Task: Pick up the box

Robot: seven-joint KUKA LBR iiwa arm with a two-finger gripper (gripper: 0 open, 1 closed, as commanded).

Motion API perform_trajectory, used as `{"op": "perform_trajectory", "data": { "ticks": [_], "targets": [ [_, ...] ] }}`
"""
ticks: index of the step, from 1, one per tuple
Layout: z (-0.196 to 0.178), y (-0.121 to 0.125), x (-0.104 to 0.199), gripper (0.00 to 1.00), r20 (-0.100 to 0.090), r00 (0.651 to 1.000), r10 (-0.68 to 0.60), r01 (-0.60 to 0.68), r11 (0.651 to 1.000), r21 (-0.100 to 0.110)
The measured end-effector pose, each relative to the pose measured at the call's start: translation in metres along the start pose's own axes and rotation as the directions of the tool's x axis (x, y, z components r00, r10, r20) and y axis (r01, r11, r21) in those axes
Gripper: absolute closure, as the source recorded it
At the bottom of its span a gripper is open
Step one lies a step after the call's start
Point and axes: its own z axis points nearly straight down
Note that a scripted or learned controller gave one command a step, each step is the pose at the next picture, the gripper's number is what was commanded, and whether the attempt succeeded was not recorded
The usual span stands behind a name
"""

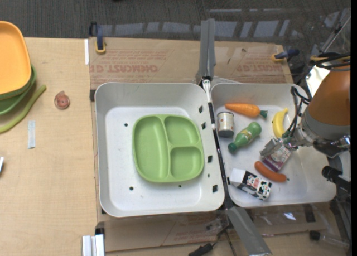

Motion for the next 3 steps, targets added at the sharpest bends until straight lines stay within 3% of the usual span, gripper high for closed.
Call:
{"op": "perform_trajectory", "data": {
  "ticks": [1,2,3],
  "targets": [
    [-0.009,0.000,-0.001,1.00,0.001,1.000,0.003,-0.003,1.000,-0.001],
    [-0.001,-0.021,0.011,1.00,0.002,0.997,0.082,-0.082,0.997,-0.004],
    [-0.001,-0.025,-0.011,1.00,0.002,0.995,-0.097,0.097,0.995,-0.002]
  ]
}}
